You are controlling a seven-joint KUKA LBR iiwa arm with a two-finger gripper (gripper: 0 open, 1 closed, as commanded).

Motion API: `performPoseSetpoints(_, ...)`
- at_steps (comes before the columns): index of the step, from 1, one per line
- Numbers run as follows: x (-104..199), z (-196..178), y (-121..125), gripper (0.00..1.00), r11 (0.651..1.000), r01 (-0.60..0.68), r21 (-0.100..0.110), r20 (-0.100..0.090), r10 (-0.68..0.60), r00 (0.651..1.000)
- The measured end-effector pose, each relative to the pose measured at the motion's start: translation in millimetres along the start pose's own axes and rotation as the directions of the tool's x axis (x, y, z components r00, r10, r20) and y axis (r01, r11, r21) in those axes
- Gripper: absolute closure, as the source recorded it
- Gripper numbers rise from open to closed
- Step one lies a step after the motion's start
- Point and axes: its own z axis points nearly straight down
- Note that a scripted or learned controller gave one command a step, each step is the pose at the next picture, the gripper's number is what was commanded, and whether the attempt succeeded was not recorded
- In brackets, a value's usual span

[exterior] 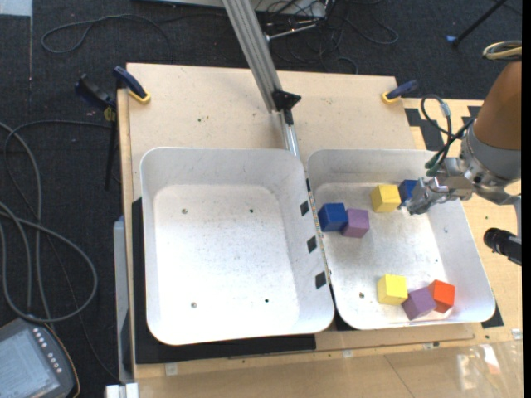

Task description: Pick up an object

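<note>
Over the right bin [465, 247], near its far right side, the end effector [417, 203] hangs low next to a yellow cube [386, 197]. A dark blue cube [407, 191] sits just behind it, partly hidden. The end effector is small and blurry, so I cannot tell its state, and nothing can be seen caught in it. A little to the left, a blue cube [333, 216] and a purple cube [357, 222] touch each other. Near the front edge of the same bin lie another yellow cube [392, 288], a second purple cube [418, 302] and an orange cube [444, 294], all close together. The left bin [166, 172] sits beside it on the surface [207, 106]. The thing to pick up is probably the yellow cube or the dark blue one, since they are closest. What could go wrong? Those two cubes are almost touching, so the end effector might come down on an edge and just push one away. It might also bump both at once and grab neither. The bin wall is close too, so the arm [498, 139] could knock against it.
</note>
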Motion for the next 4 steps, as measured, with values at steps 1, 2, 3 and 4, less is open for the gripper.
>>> performPoseSetpoints(1, 45, -6, -2, 1.00, 1.000, 0.005, 0.000, -0.002, -0.005, 1.000)
performPoseSetpoints(2, 94, -12, -15, 1.00, 1.000, 0.005, 0.001, -0.002, -0.005, 1.000)
performPoseSetpoints(3, 151, 0, -18, 1.00, 1.000, 0.006, 0.002, -0.002, -0.006, 1.000)
performPoseSetpoints(4, 203, -10, -18, 1.00, 1.000, 0.006, 0.000, -0.002, -0.006, 1.000)
